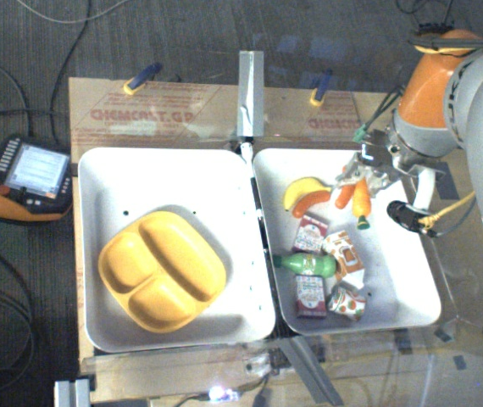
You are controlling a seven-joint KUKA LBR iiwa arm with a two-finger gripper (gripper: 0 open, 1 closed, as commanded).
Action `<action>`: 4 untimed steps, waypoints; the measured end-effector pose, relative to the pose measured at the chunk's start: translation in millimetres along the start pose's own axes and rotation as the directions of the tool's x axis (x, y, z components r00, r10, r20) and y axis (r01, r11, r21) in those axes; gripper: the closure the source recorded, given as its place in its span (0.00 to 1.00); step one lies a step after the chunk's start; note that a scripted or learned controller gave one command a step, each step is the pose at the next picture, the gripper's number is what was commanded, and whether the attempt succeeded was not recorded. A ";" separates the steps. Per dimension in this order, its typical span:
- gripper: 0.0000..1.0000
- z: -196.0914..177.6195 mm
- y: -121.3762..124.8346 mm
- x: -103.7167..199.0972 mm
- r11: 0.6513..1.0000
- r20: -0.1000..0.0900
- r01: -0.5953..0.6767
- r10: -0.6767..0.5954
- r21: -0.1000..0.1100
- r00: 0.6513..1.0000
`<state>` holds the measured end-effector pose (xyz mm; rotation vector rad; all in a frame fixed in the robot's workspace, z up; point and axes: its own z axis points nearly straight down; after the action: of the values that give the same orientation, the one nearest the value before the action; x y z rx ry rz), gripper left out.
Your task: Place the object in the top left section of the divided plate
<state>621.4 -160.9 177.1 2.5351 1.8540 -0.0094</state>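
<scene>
The grey arm (479, 100) reaches in from the right side, its orange band (424, 91) sitting above the wrist. The wrist angles down and to the left, ending in the claw (358, 173), which is too small and cluttered to read clearly.

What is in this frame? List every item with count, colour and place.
divided plate: 1, yellow, left bin
bins: 2, white, side by side on bench
banana: 1, yellow, right bin, top
carrots: 2, orange, right bin, beside gripper
orange piece: 1, below the banana
bottle: 1, green, right bin, lying down
packets: about 4, red and white, around the bottle
pendant: 1, orange and black, left of bench
clamps: 2, blue and yellow, bench's far edge
arm: 1, grey and orange, right
gripper: 1, over right bin's top corner
</scene>
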 end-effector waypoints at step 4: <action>1.00 -41.7 -219.3 268.5 0.857 0.002 -0.515 0.515 0.004 0.857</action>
<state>493.9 161.6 218.0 2.9399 1.1090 -0.0135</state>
